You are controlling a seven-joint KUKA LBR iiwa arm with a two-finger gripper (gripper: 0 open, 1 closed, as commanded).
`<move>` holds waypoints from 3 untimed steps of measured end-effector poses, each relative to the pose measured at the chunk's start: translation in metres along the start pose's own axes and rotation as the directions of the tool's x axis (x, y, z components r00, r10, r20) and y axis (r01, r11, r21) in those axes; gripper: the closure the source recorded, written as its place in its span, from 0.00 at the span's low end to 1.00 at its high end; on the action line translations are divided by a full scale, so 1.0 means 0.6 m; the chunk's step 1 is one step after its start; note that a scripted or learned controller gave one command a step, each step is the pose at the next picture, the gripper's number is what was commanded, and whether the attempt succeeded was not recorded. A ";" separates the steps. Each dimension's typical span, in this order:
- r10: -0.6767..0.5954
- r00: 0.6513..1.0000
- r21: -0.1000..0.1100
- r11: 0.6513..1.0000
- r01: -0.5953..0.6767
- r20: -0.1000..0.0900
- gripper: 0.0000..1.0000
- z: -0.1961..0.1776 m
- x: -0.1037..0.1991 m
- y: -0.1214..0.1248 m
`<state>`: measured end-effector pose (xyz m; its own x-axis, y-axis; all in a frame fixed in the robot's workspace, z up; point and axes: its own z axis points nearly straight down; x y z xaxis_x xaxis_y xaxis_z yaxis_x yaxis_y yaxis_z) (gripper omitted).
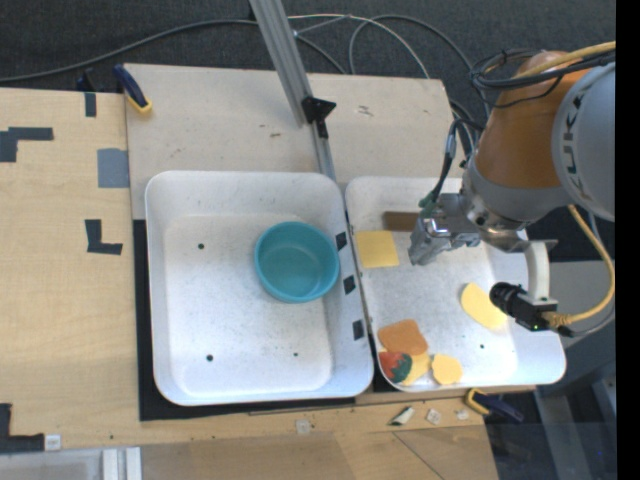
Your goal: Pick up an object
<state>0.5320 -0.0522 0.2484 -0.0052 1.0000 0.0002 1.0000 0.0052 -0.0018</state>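
My gripper (428, 244) hangs over the upper middle of the right bin (520, 368), just right of a flat yellow square (378, 249). A brown strip (398, 221) lies at the bin's back wall, partly hidden behind the gripper. A yellow lemon-shaped piece (482, 306) rests to the right. At the bin's front sit an orange block (402, 335), a red and green rounded piece (396, 366) and a small yellow disc (446, 369). A teal bowl (295, 260) stands in the left bin (180, 298).
A grey pole (285, 53) slants down from the top to a black clamp at the bins' back edge. Cables loop across the dark floor behind. A black fitting with a cable (520, 306) sits over the right bin's right side.
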 end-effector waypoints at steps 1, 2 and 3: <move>0.000 1.000 0.000 1.000 0.000 -0.001 1.00 0.001 0.071 0.022; -0.002 1.000 0.000 1.000 0.002 -0.001 1.00 0.018 0.168 0.062; -0.001 1.000 -0.002 1.000 0.001 -0.001 1.00 0.008 0.247 0.092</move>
